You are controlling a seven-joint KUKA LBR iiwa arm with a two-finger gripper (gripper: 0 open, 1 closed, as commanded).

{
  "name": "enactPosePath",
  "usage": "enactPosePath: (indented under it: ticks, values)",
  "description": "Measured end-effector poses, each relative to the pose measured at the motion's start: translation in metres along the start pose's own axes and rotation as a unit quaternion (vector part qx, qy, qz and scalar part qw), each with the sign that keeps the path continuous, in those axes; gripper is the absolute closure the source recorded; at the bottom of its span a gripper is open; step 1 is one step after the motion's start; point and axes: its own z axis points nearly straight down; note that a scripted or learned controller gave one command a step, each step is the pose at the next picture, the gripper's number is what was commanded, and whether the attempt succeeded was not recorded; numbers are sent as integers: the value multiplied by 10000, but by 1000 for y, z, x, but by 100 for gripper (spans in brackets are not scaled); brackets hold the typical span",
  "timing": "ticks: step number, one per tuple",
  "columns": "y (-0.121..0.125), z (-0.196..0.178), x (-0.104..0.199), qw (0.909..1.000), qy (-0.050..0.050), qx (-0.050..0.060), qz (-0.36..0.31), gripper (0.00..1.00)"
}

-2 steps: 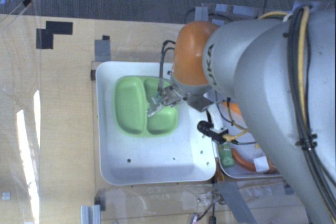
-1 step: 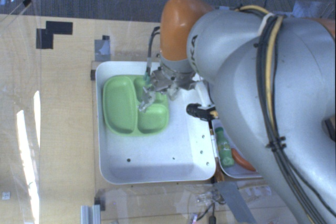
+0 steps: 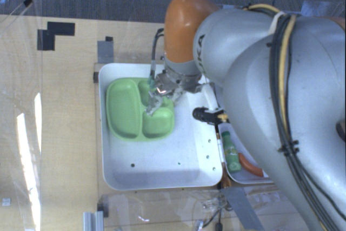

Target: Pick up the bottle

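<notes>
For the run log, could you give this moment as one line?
gripper over green tray, left bin | bottle lying in right bin, untouched | grasp: none seen

The green divided tray (image 3: 132,111) crowds the left bin's (image 3: 162,176) far-left part, its near floor lies open (the bulky arm (image 3: 259,84) overhangs the right bin (image 3: 243,177)).

We see bottle (image 3: 230,152) — green, slim, lying on its side in right-hand white bin (image 3: 233,175), long axis running roughly away from camera. Dark cap end points toward bin's far side. Right part hidden by arm. Orange-red item (image 3: 252,165) lies just beside it, on its right. Relative to gripper (image 3: 155,99): bottle sits well apart, to gripper's right and nearer camera, in other bin — not between fingers.
</notes>
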Motion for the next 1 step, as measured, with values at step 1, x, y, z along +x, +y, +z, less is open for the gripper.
enactPosePath:
  ticks: [1]
  values:
    - [-8,-123,59,9957,-301,-848,-234,100]
